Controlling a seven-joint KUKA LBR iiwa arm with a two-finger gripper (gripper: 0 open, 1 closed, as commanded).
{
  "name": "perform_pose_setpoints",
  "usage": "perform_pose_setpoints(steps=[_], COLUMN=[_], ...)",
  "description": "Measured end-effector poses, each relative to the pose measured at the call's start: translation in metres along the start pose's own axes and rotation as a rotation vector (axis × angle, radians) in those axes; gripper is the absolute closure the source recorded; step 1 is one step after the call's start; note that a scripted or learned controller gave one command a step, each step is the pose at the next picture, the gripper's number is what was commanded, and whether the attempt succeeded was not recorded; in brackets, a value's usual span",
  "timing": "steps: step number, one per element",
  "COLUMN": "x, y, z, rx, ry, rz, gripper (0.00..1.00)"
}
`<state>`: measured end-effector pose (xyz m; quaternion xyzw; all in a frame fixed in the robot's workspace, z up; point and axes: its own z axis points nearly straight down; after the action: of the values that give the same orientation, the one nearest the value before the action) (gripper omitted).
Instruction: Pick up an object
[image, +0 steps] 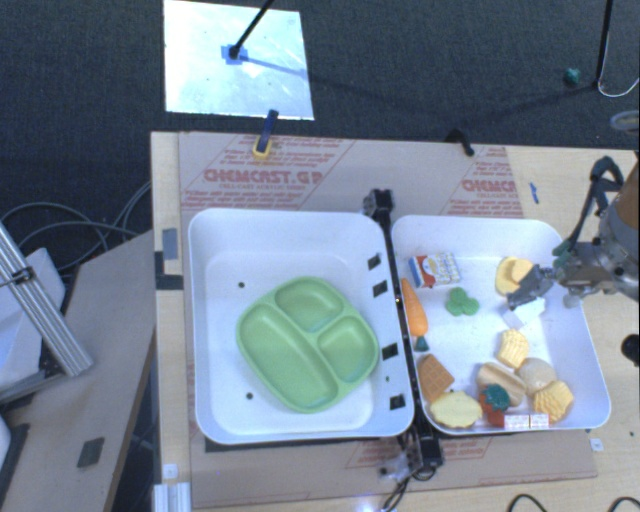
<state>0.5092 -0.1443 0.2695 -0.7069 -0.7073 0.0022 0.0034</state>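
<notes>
While tool (527, 288) hovers in right bin (590, 350) near yellow toy piece (513, 272), can't tell its state. Toy food looks light, stiff plastic, smooth and likely slippery; pinch across narrow sides.

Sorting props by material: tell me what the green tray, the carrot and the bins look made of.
Green tray: likely molded plastic, matte, with smooth rounded compartments in one even color.
Carrot: probably plastic toy food, with a uniform orange and a slight sheen; too small to be sure.
Bins: seemingly thin formed plastic, white and semi-gloss, with rounded corners and soft reflections.
</notes>
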Motion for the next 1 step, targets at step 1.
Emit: perform_pose_setpoints(steps=[1], x=[0.0002], y=[0.0018], z=[-0.0047], rx=[-0.01], ry=[-0.002], rz=[-0.003], gripper=[0.0])
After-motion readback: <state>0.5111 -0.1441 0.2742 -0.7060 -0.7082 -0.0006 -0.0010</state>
